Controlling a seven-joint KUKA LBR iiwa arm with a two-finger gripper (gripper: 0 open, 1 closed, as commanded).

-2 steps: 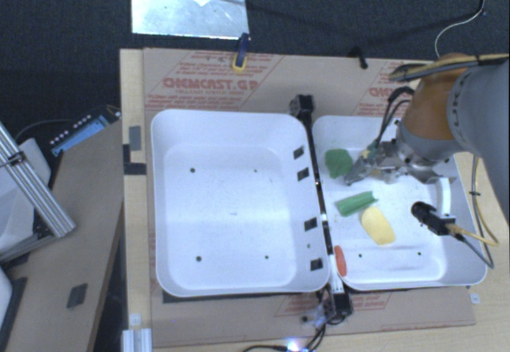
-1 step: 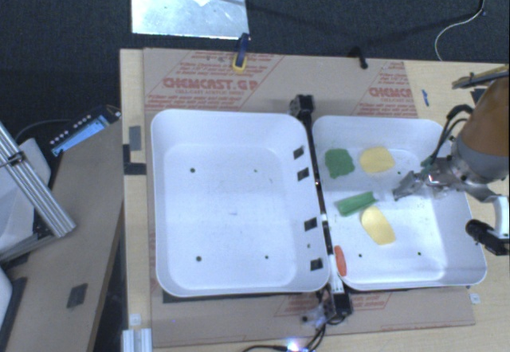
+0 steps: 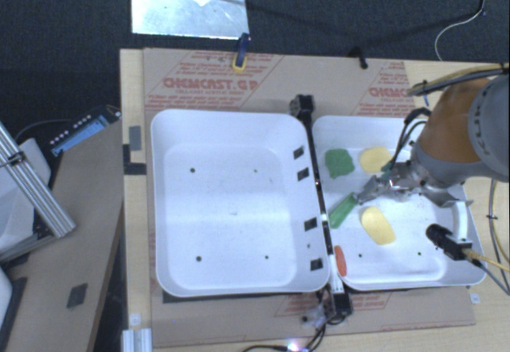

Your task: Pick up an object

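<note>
The left bin (image 3: 231, 207) is smooth white plastic with rounded corners. In the right bin (image 3: 398, 267) lie a small orange piece (image 3: 340, 260) at the left wall, a long green piece (image 3: 343, 211), a green blob (image 3: 339, 162) and two soft yellow ovals (image 3: 374, 158) (image 3: 378, 225). The arm (image 3: 458, 135) reaches in from the right, wrist low; its gripper (image 3: 370, 189) points left, tips at the long green piece's upper end. Its grasp cannot be told.
</note>
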